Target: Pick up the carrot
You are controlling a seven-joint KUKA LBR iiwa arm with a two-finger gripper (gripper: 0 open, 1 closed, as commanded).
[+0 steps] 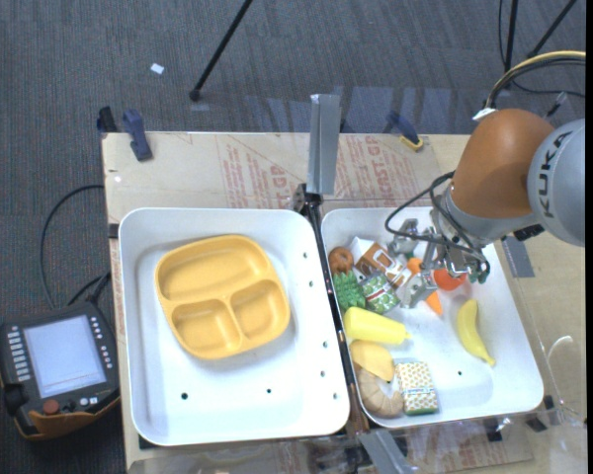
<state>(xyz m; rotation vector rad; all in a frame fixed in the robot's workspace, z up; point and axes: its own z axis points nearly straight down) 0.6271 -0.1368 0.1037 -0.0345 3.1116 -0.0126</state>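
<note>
The tool (422,276) hung low in the right bin (519,349), its grip impossible to make out, right beside the carrot (434,302), which lay left of the banana (471,331).

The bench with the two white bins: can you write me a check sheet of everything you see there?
Surface: wooden bench bearing two white bins, the left bin and the right bin.
Job's things: carrot, orange, in the right bin just below the gripper.
Clutter: yellow divided tray in the left bin; banana, corn cob, doughnut, small food boxes in the right bin.
Gripper: gripper low over the right bin, above the carrot.
Cables: black cables loop by the wrist.
Surroundings: control tablet on dark carpet, left.
</note>
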